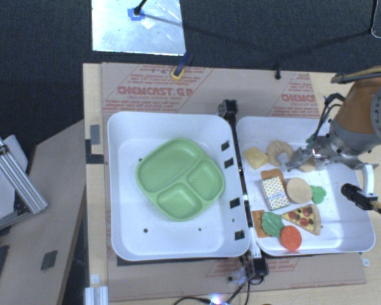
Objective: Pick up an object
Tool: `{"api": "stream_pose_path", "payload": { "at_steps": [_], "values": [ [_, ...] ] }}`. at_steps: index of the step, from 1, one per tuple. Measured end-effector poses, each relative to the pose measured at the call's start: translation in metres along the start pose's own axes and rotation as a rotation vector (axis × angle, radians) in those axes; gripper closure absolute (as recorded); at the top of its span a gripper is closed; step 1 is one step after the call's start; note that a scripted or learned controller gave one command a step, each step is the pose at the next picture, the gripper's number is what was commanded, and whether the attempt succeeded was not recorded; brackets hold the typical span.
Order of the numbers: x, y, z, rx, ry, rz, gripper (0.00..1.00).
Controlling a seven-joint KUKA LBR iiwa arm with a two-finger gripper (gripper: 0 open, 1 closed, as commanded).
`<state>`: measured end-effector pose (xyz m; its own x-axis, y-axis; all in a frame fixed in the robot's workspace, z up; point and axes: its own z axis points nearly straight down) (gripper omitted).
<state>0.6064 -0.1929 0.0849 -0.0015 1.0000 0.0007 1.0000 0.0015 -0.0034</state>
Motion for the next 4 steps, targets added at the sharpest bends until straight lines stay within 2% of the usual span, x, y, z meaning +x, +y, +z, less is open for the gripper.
{"api": "stream_pose_path", "payload": {
  "at_steps": [1, 2, 3, 4],
  "values": [
    [0.0, 0.0, 0.0, -0.004, -0.001, 0.001, 0.0],
    [0.0, 0.002, -0.012, -0.009, -0.003, 0.0, 1.0],
    [-0.01, 0.007, -0.072, -0.012, -0.004, 0.001, 1.0],
    [-0.006, 0.005, -0.136, -0.013, -0.004, -0.004, 1.0]
  ]
}}
